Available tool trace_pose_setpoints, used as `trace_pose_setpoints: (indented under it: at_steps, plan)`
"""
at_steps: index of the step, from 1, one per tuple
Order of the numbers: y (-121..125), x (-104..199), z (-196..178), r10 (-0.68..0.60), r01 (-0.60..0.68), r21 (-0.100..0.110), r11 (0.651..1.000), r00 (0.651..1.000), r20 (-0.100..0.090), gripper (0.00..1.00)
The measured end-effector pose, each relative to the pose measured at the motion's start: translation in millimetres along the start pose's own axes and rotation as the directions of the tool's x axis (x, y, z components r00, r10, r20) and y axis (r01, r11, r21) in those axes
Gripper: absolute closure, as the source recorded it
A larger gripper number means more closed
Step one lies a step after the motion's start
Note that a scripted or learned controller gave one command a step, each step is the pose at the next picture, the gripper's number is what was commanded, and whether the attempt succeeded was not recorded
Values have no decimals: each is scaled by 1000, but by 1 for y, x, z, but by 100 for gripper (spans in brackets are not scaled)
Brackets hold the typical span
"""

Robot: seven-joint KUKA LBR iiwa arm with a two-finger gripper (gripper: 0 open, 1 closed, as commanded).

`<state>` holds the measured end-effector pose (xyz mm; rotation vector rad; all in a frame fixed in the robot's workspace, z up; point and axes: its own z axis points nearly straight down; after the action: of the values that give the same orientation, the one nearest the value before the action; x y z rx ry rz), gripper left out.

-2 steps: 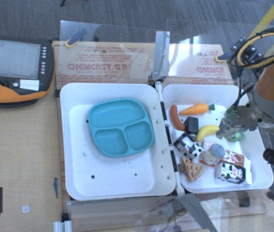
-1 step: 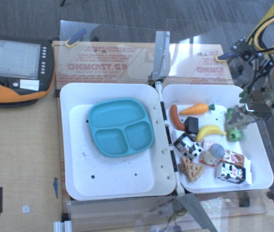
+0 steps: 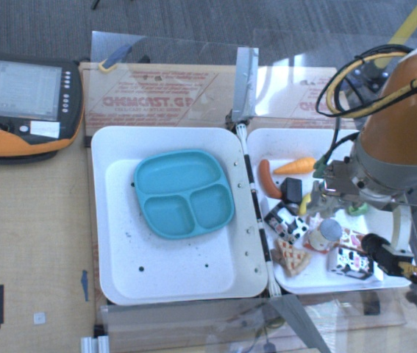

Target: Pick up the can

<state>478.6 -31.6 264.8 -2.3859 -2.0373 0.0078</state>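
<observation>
The can (image 3: 327,232), small with a grey lid and a reddish side, lies tilted in the right bin (image 3: 318,140) among other toys. My gripper (image 3: 320,195) hangs over the right bin under the grey and orange wrist, just behind the can as seen from the camera. The wrist hides most of the gripper. Nothing is visibly held by it.
Around the can lie a sausage (image 3: 269,179), a carrot (image 3: 296,166), a black block (image 3: 291,190), a cow-patterned toy (image 3: 290,223), a pizza slice (image 3: 293,257) and a small carton (image 3: 351,262). A teal divided plate (image 3: 184,194) sits in the left bin (image 3: 112,219). A teach pendant (image 3: 24,107) rests at the far left.
</observation>
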Motion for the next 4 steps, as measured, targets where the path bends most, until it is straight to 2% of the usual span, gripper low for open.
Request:
trace_pose_setpoints:
  at_steps: [1, 2, 3, 4]
  plan:
    - [84, 11, -5, -4, 4, -3, 1000, 1000, 0, 100]
    - [61, -38, -154, 204, -204, -3, 979, 979, 0, 100]
    - [124, -58, 42, 350, -350, 2, 937, 937, 0, 100]
    - [176, -93, -71, 379, -379, -3, 925, 925, -1, 100]
